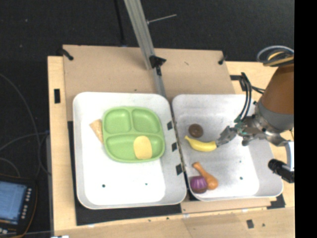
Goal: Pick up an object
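Observation:
In the right bin [218, 108] lie a yellow banana [201, 144], a brown round thing [195, 130], an orange carrot-shaped piece [205, 175] and a purple round piece [198, 184]. My gripper [229, 134] hangs low over that bin, just right of the banana's right end. Nothing shows between its fingers. The grey arm with its orange band [280, 90] comes in from the right.
The left bin [89, 182] holds a green divided plate [132, 133] with a yellow piece [142, 147] in its lower compartment, and a tan wedge [96, 129] at the plate's left edge. A metal post [141, 29] rises behind the bins.

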